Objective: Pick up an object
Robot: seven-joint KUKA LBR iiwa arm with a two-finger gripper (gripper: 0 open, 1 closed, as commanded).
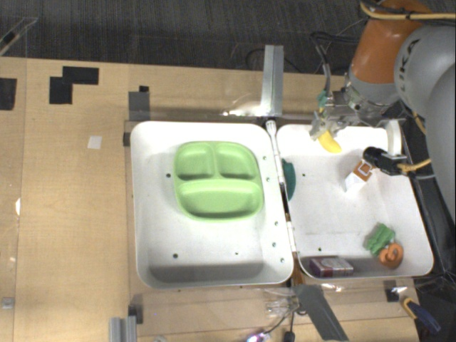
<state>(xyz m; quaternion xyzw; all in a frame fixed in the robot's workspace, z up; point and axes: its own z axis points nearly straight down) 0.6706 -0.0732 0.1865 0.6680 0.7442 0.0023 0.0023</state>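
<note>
So the surface (64, 212) under me is light wood-look, with a few black blocky marks near its far left edge (71, 83). Two shallow white bins sit right on it, side by side and touching along the middle: the left bin (149, 262) and the right bin (420, 241). A grey metal post (273, 77) stands at the far side, right where the bins meet. Beyond the surface it's dark carpeted floor (178, 20).
</note>
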